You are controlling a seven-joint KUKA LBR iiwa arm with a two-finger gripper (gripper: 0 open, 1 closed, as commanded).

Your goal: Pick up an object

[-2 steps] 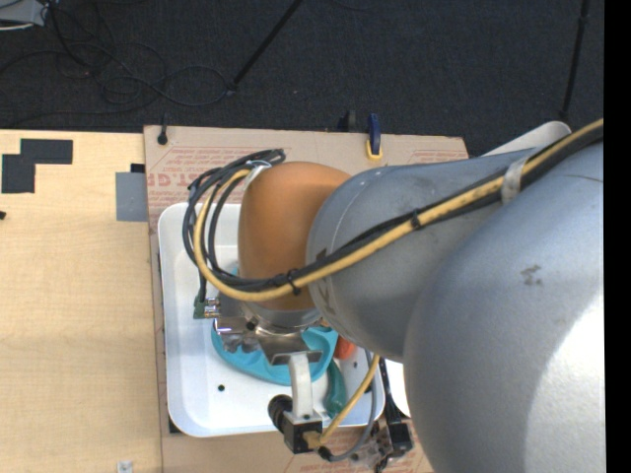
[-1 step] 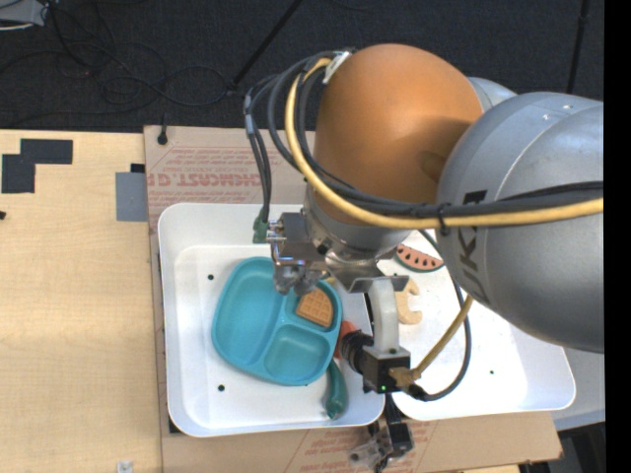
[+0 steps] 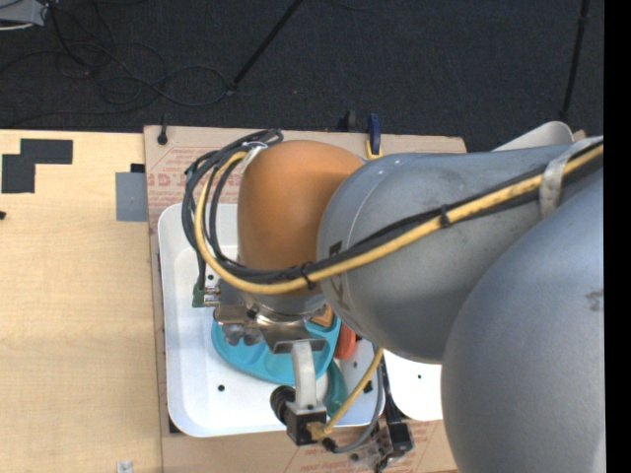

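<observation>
A flat teal object lies in the left white bin, towards its near right part. My gripper hangs straight over it, reaching down from the orange wrist band, and its tip is hidden by the wrist's own bulk. A small orange object peeks out just right of the teal one, mostly covered by the arm. Whether the gripper touches the teal object cannot be told from this angle.
The grey arm covers the right bin and much of the left one. A sliver of the right bin shows under the arm. The left bin's left side is bare white. A wooden bench top lies beyond the bin's left rim.
</observation>
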